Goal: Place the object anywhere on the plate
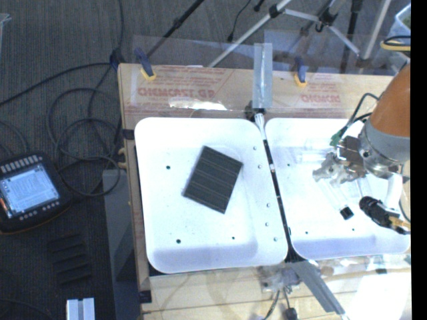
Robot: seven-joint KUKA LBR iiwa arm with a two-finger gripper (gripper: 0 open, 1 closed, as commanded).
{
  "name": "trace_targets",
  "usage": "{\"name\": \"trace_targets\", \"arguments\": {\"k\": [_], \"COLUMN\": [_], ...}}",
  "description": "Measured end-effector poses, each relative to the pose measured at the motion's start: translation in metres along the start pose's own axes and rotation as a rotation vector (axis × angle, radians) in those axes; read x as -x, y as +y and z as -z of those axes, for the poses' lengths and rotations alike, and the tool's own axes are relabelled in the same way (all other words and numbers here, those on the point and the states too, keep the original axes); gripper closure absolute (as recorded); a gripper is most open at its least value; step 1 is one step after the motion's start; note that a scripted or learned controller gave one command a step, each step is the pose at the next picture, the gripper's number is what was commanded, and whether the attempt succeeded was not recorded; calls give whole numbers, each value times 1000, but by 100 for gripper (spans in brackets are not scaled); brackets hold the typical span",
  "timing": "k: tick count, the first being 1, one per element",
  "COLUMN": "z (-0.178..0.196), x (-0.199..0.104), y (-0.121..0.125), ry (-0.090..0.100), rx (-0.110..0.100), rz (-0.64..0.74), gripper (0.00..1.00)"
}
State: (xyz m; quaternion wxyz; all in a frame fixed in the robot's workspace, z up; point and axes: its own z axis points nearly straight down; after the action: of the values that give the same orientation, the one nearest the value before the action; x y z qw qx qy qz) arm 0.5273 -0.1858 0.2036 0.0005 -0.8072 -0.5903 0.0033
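Nearest, the wooden counter (200, 292) carries two white bins side by side. In the right bin (313, 245), towards its near right part, a small black object (345, 213) lies on the bin floor, apart from everything else. Just beyond it and slightly left hangs the tool (331, 169), low over the bin, on the grey arm (387, 145) reaching in from the right; whether it is open or closed cannot be told, and nothing is seen in its grip. The left bin (160, 245) holds the plate (213, 179), a dark ribbed slab lying flat and turned at an angle near the middle. Left of the counter, a pendant (27, 192) rests on the floor.
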Motion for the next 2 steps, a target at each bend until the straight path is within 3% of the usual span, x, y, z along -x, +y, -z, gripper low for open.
{"name": "trace_targets", "arguments": {"k": [1,2], "z": [-44,-48], "x": [-74,-69], "y": [-3,29], "ry": [-5,-3], "rx": [6,-50], "rz": [104,241], "gripper": [100,100]}}
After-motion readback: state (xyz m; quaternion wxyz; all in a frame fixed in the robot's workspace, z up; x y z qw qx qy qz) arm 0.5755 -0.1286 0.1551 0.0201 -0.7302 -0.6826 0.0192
